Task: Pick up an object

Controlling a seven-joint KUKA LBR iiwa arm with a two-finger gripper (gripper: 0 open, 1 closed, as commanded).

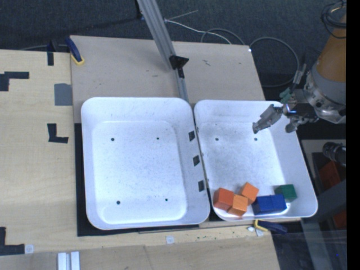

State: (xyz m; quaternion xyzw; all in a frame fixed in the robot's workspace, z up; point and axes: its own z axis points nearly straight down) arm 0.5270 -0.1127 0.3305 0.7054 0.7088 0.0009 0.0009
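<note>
Several small blocks lie huddled at the near edge of the right bin (292,151): an orange block (224,197), a second orange block (250,191), a third orange block (239,205), a blue block (269,204) and a green block (287,192). My gripper (275,124) hangs over the far right part of that bin, well behind the blocks. It is open, with nothing between its fingers (264,119). The orange-banded arm (332,66) comes in from the right.
The left bin (90,151) sits beside the right one, and their rims meet in the middle. A slanted metal rail (160,30) runs down to the bins' far junction. Cables (225,35) lie behind the bench. A blue and yellow clamp (75,50) lies at the back left.
</note>
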